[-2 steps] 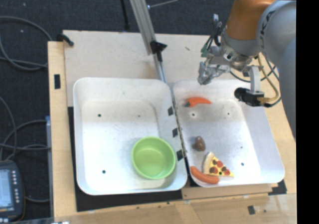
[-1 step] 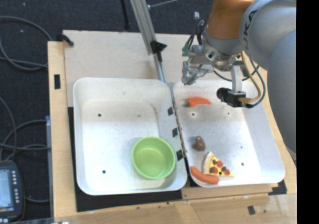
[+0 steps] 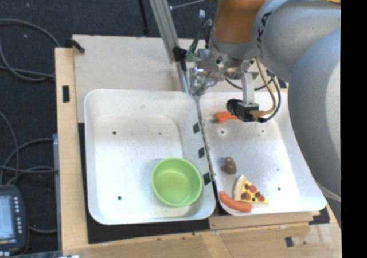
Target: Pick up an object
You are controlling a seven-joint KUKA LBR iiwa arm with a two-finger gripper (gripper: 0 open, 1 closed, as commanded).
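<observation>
My gripper (image 3: 199, 83) hangs over the back edge of the bins, right above the divider between them, under the orange wrist band. Whether it holds anything cannot be seen. In the right bin (image 3: 269, 153) a small orange carrot-like piece (image 3: 224, 117) lies near the back, just right of and below the gripper. A brown lump (image 3: 229, 165) sits mid-bin near the divider. At the front lie a pizza slice toy (image 3: 249, 191) and a red sausage (image 3: 235, 202) side by side. A green bowl (image 3: 176, 181) stands upright at the front right of the left bin (image 3: 114, 136).
A slanted aluminium post (image 3: 163, 22) rises behind the bins next to the gripper. A black part with cables (image 3: 243, 109) hangs from the wrist beside the orange piece. The big grey arm covers the right bin's far right side.
</observation>
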